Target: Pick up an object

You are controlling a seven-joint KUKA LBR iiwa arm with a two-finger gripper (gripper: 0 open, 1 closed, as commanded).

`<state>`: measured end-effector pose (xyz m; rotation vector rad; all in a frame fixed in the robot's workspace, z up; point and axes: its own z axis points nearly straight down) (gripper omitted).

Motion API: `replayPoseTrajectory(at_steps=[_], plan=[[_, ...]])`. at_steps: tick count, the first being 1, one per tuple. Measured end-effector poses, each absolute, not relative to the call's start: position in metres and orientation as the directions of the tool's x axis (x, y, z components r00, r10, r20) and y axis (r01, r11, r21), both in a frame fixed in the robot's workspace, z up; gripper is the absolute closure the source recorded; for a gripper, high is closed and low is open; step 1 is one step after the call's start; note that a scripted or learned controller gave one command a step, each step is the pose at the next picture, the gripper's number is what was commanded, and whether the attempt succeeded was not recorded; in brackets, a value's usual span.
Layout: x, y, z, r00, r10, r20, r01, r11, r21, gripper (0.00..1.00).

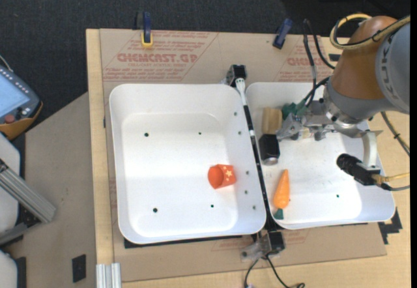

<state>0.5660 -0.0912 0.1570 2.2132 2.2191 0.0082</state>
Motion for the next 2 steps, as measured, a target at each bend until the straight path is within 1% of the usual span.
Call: replayPoseTrajectory(at_steps=[1, 2], plan=[[0.503, -0.099, 0.101, 0.003, 1.000, 0.002, 1.000, -0.003, -0.009, 0.00], [0.477, -0.093, 0.083, 0.002, 1.000, 0.002, 1.000, -0.002, -0.005, 0.00]])
